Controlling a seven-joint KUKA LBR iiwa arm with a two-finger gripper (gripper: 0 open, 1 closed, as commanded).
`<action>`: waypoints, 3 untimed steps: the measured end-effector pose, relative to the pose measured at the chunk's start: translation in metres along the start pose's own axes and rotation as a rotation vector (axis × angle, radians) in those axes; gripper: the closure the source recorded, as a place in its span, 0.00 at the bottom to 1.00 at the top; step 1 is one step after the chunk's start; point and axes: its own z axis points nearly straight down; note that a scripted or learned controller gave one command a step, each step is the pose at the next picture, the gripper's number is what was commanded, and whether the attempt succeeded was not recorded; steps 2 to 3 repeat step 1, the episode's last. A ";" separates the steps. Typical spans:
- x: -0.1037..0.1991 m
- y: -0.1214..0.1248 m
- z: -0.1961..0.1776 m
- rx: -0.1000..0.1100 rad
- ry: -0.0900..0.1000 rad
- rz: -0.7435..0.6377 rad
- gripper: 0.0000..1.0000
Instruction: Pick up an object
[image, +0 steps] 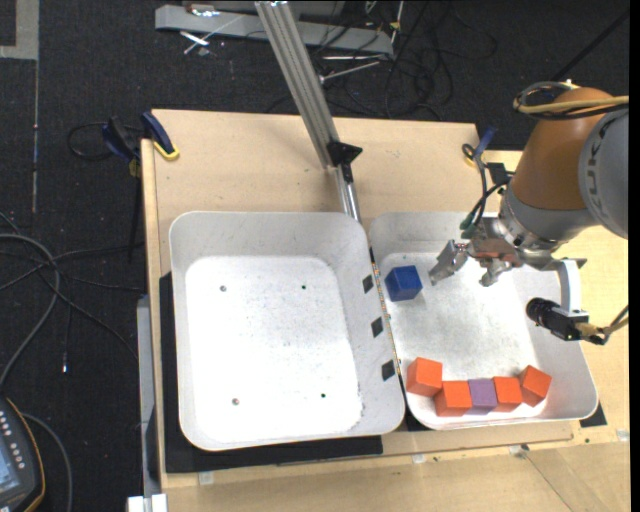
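Note:
A blue cube (403, 282) lies in the right bin (480, 325), near its upper left corner. Along that bin's front wall sits a row of blocks: several orange cubes (425, 375) and one purple cube (482, 393) among them. My gripper (467, 268) hangs over the upper middle of the right bin, just right of the blue cube and apart from it. Its fingers (444, 264) are spread open with nothing between them.
The left bin (200, 240) stands beside the right one, its rim touching along the middle. A slanted metal pole (305, 85) comes down from the top to the bins' shared back corner. Clamps (155, 135) sit at the bench's back edge.

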 end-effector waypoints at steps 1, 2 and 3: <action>-0.058 0.025 0.027 -0.010 -0.004 0.003 0.00; -0.058 0.025 0.027 -0.010 -0.004 0.003 0.00; -0.058 0.025 0.027 -0.010 -0.004 0.003 0.00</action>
